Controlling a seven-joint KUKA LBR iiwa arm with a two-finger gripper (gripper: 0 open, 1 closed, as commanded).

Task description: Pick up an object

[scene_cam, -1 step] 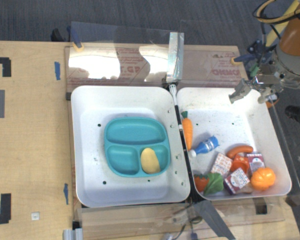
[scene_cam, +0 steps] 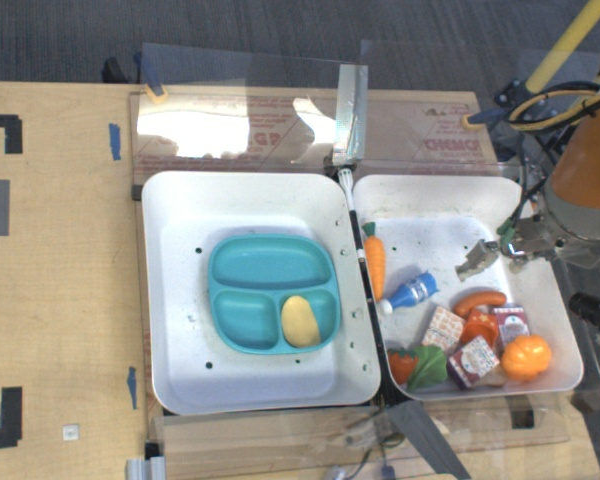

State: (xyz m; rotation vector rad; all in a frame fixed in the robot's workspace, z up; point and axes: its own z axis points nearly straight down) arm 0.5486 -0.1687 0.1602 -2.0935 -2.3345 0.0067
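While the gripper (scene_cam: 478, 259) hangs near the right bin's (scene_cam: 432, 194) right edge, apparently slightly parted and holding nothing, no pick is made. Toy foods crowd that bin's near right corner: an orange fruit (scene_cam: 526, 357), a blue bottle (scene_cam: 412, 291), a carrot (scene_cam: 375, 266). Everything remains to do.

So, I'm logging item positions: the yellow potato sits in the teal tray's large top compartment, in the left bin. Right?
Not quite. The camera view shows the yellow potato in the teal tray's lower right compartment, not the large top one. The tray does sit in the left bin.
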